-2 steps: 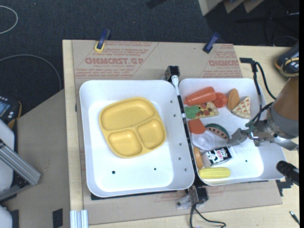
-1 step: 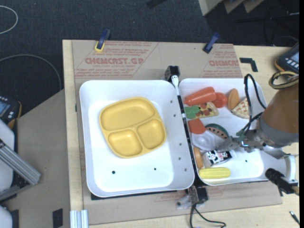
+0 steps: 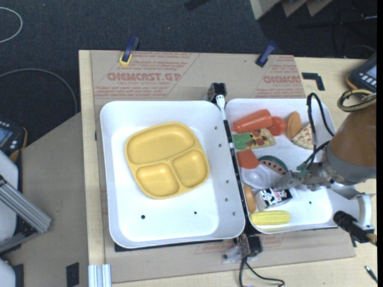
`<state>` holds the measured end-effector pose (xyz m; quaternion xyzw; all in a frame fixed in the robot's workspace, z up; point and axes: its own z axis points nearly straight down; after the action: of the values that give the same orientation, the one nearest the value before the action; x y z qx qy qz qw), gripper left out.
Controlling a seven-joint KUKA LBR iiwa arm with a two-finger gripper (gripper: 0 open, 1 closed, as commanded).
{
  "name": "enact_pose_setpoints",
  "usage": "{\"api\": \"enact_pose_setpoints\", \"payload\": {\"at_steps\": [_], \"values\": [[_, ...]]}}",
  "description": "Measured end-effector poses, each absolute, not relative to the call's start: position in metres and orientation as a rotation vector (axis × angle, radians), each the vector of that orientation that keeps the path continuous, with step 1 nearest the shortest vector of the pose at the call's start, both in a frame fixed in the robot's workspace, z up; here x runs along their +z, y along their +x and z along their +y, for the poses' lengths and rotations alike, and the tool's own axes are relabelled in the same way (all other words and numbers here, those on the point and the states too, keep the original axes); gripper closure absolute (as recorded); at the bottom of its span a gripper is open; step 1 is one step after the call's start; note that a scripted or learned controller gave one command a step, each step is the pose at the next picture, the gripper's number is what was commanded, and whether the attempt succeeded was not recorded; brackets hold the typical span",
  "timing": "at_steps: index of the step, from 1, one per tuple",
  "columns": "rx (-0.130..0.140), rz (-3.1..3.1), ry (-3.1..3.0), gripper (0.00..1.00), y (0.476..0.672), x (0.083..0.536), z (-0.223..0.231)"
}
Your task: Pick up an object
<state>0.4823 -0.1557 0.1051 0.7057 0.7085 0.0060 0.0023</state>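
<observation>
Dark grey carpeted floor is surrounding the bench, with thin cables trailing across it at the left. The bench top is a tan board covered by a brown cardboard sheet printed in red lettering; a yellow-and-blue clamp and a blue clamp are gripping its far edge.

Two shallow white bins are sitting side by side. The left bin is holding a yellow three-compartment plastic plate, lying flat towards its far-left part.

The right bin is carrying a crowd of toy food: an orange-red carrot-like piece at the far side, a tan bread roll and a pizza slice to its right, a green-and-patterned piece, a black-and-white carton and a yellow corn cob along the near edge.

The grey arm with its orange band is reaching in from the right. The two-finger gripper is hanging low over the middle of the right bin, just above the carton; whether the fingers are parted or closed, cannot tell.
</observation>
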Motion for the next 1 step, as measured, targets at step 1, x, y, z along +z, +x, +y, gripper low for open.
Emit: {"api": "enact_pose_setpoints", "payload": {"at_steps": [1], "values": [[0.032, 2.221, 2.210, 1.00, 0.4853, 0.1171, -0.1535]]}}
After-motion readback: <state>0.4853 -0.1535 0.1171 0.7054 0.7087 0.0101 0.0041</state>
